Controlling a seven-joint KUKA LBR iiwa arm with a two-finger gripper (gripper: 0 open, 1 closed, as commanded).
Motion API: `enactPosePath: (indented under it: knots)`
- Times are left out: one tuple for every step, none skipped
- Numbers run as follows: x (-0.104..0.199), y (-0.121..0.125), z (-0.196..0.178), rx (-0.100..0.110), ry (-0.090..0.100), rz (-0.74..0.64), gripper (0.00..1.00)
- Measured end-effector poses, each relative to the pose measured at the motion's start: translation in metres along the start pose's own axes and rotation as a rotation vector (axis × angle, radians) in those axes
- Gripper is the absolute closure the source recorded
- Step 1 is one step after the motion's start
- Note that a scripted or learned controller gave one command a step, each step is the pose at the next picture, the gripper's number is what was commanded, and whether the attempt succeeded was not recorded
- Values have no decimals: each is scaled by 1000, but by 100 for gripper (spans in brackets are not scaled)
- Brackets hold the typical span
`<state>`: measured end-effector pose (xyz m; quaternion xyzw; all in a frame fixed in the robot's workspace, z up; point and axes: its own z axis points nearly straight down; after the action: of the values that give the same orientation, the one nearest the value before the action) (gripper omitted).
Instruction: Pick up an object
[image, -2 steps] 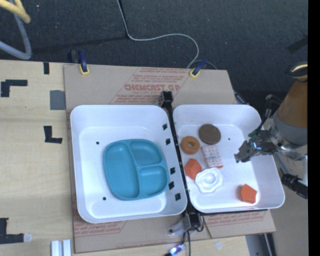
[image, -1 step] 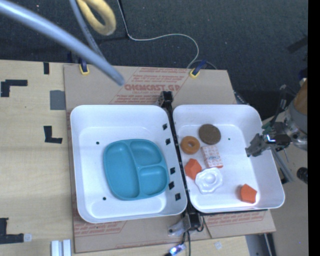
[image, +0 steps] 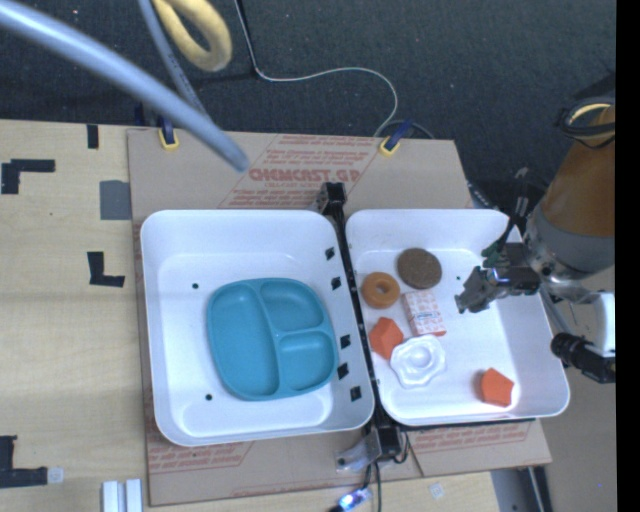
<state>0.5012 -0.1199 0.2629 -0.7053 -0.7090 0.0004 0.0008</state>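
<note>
Six small things sit in the right bin (image: 455, 225), and my gripper (image: 478, 290) hangs over its right half, near the packet (image: 425, 314) but apart from it. I cannot tell how my fingers stand, and nothing shows between them. To do this well I judge I should choose a piece with free space round it: the far cube (image: 497, 387) sits alone by the front corner, while the near cube (image: 385, 336) touches the white cup (image: 417, 361), and the ring (image: 380, 290), disc (image: 419, 268) and packet crowd together. Both cubes look matte orange and blocky, easy faces to pinch. The ring is a tan doughnut shape, the disc flat brown, the packet thin printed paper, the cup glossy and scalloped. The left bin (image: 160, 300) bears a smooth teal divided plate (image: 270, 337)
</note>
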Motion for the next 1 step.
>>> enactPosePath:
  knots:
    - [51, 15, -2, -1, 1, -2, 100]
